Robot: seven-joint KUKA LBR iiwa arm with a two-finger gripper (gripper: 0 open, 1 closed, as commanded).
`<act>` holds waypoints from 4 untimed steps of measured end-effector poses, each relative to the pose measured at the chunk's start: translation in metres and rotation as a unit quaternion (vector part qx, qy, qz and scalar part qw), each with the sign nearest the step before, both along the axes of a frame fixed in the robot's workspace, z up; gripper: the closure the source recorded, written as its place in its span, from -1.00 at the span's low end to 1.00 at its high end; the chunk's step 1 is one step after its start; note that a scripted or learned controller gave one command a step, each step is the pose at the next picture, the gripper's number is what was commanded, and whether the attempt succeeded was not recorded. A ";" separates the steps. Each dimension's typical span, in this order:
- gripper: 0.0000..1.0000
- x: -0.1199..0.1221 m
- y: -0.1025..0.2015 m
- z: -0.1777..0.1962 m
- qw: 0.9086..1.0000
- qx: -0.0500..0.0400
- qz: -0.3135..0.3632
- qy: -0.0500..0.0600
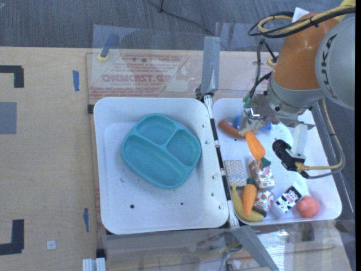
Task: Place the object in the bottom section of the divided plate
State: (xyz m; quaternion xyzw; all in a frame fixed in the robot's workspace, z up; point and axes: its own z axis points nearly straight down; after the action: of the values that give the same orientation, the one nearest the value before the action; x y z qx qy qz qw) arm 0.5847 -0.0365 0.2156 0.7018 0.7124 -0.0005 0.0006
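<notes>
Teal divided plate (162, 150) sits bare in your left bin (107, 123), awaiting placement; gripper (255, 116) state: cannot tell.

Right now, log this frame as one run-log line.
arm: over right bin | tool: above toys | divided plate: left bin, no object on it | placement: not yet done

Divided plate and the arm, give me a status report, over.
Gripper over right bin, fingers hidden. Blue divided plate in left bin, nothing on it. Toy foods crowd right bin: carrot, sausage.
</notes>
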 end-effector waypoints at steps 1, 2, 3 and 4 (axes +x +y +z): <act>1.00 -0.026 0.084 -0.011 1.000 0.001 0.013 0.001; 1.00 -0.037 0.148 0.015 0.999 0.001 -0.046 -0.001; 1.00 0.000 0.186 -0.093 1.000 0.004 0.011 -0.009; 1.00 0.013 0.194 -0.103 0.997 0.003 -0.080 -0.009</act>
State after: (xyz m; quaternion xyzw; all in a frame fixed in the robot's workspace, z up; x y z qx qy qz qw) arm 0.5980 0.1573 0.1122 0.7562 0.6543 0.0083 0.0051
